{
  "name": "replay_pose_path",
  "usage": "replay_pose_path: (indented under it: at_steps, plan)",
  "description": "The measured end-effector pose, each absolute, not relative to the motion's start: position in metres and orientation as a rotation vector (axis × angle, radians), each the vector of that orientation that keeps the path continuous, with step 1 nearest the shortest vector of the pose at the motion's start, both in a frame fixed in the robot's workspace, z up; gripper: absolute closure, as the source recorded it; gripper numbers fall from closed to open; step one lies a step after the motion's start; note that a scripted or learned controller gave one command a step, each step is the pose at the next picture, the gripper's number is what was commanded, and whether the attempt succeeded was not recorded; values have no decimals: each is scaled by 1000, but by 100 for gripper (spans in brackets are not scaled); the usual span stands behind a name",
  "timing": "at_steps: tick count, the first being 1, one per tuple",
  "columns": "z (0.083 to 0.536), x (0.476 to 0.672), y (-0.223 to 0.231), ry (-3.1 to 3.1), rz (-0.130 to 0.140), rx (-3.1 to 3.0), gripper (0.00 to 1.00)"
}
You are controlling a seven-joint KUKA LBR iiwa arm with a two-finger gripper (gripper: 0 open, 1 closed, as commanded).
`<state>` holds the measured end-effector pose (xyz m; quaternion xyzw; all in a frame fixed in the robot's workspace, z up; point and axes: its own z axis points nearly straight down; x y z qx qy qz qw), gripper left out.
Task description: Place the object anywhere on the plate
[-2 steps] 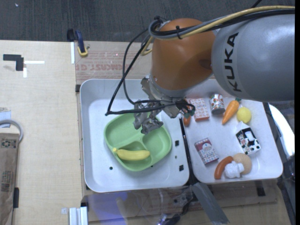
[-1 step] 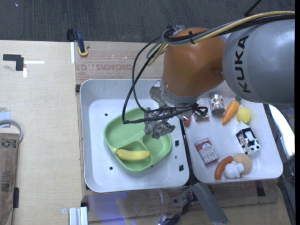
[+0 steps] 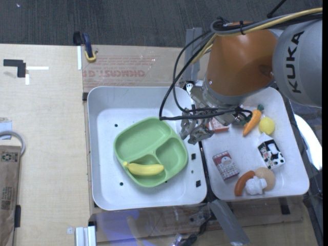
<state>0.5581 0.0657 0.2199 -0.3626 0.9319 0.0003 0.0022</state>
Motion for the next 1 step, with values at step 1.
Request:
replay_pose_path:
  at_steps: [1]
  plan:
    - [232, 495, 85, 2698, 2, -1606, 100]
